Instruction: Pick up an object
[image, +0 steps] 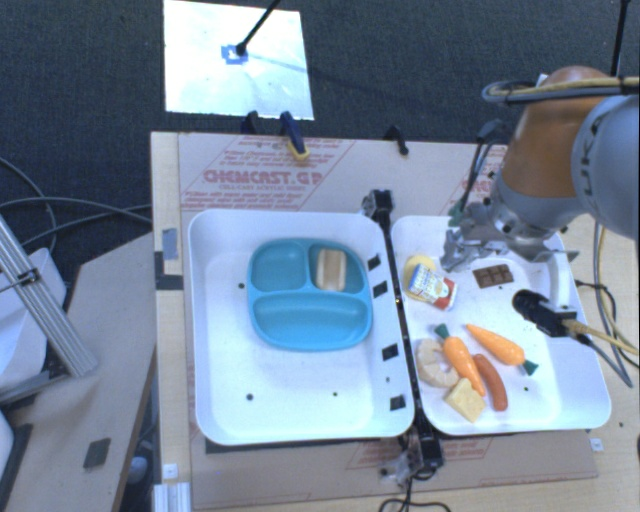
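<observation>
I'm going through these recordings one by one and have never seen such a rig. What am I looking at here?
This is one picture, taken by a fixed camera above a bench, looking down at a slant. The grey and orange machine on the right is a robot arm; its hand hangs over the far side of the right bin. That bin holds toy food: a yellow packet, a chocolate piece, two carrots, a sausage, a cheese wedge and a pale round piece. The left bin holds a blue divided plate with a bread slice in its far right compartment. I see no object gripped in the hand.
</observation>
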